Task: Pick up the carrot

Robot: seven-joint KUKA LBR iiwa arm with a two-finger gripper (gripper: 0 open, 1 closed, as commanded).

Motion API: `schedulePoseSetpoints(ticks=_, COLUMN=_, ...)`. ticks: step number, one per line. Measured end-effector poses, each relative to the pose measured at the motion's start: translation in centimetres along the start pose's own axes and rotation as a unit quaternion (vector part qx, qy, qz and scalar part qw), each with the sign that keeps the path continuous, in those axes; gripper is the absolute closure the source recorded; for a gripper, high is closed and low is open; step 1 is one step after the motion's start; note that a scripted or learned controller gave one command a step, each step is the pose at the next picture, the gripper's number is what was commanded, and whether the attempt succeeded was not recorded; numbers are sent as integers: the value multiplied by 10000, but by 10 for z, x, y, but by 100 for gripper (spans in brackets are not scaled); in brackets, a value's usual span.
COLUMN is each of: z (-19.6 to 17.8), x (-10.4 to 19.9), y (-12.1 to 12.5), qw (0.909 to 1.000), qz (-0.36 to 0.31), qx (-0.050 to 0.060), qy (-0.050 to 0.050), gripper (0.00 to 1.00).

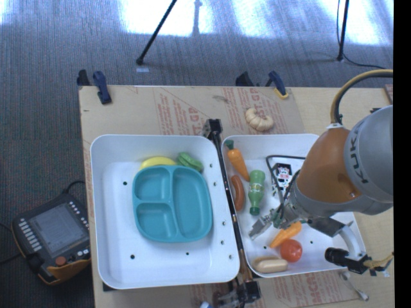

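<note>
Looming closest, the arm's orange and grey wrist (340, 172) is covering much of the right bin (308, 140) and partly hiding the jaws, so whether they are released or clenched cannot be told. An orange tapered piece (286, 234), hard to identify, is lying just beside them, with a tomato (291, 251) nearer. The carrot (237, 162) is lying far left in that bin, beside a green bottle (256, 191).

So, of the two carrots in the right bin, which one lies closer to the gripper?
The lower carrot, beside the red tomato, lies right by the gripper. The other carrot sits in the bin's upper left corner, above the green bottle.
</note>
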State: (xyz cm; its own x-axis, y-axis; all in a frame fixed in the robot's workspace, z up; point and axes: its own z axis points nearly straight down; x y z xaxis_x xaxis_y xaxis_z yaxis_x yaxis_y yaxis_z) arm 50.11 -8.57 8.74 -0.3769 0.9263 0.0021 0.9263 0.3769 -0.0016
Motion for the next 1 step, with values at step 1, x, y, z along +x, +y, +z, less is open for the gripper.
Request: schedulePoseSetpoints(ticks=1, z=-10, x=0, y=0, qw=10000, qz=12, qx=6, qy=10, gripper=100)
